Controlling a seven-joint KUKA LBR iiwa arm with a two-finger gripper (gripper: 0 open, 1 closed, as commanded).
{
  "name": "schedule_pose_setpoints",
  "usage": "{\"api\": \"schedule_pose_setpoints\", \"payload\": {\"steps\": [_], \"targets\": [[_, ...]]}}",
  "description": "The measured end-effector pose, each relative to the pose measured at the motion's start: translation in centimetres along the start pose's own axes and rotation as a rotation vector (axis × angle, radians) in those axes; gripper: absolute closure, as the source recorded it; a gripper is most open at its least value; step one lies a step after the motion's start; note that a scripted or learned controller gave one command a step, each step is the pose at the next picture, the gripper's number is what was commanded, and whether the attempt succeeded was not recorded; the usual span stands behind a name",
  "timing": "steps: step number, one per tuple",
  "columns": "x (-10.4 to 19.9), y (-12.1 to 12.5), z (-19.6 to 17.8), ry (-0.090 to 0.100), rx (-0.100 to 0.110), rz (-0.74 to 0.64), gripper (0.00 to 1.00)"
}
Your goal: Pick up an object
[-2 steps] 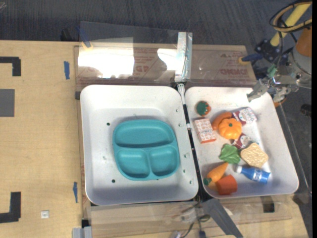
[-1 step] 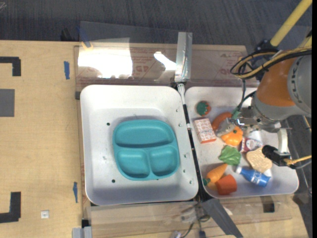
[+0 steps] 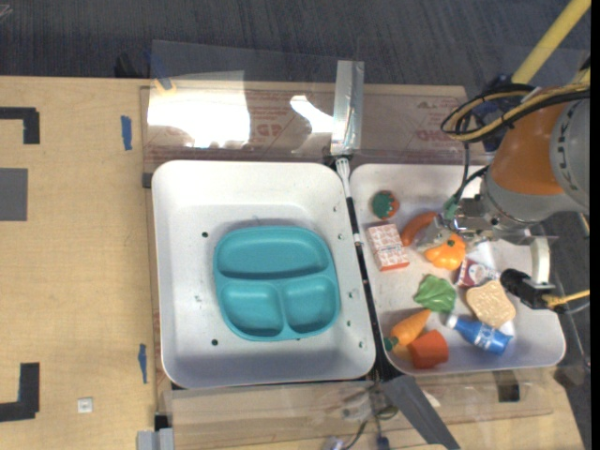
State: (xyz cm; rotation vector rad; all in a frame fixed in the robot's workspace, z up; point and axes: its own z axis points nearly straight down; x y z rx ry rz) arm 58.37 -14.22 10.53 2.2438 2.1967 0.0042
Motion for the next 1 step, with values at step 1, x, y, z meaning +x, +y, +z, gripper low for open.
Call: {"api": "schedule_pose_setpoints", "payload": {"steps": [1], "targets": [[5.83,2.94,-8.3,0.001,-0.005,0.082,1.0]]}}
